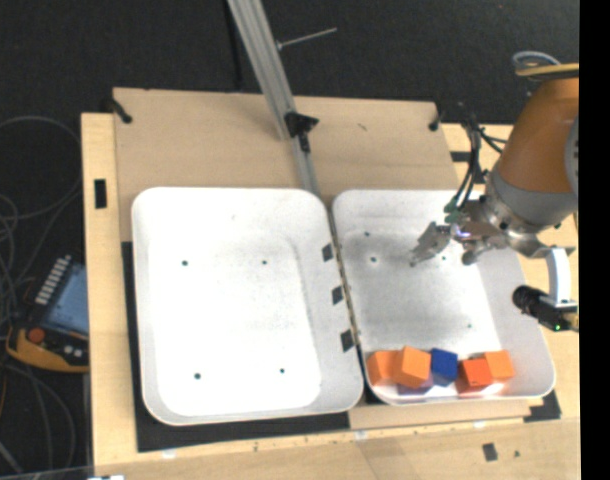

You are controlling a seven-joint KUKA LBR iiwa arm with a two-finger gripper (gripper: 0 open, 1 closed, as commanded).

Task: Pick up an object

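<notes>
Fingers (447,246) hang spread apart and hold nothing, above the bare middle of the right bin (385,213); orange blocks (400,366) and a blue block (443,364) crowd its near edge. Risk: closing over that tight row could pinch the bin wall or knock neighbours aside

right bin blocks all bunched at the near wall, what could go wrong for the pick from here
1. The orange cube blocks and small blue cube block sit touching in a row, so a grab may nudge neighbours rather than isolate one.
2. They lie against the shallow white right bin's near wall, which could hinder the descent.
3. The two-finger gripper hovers well away from them.
</notes>
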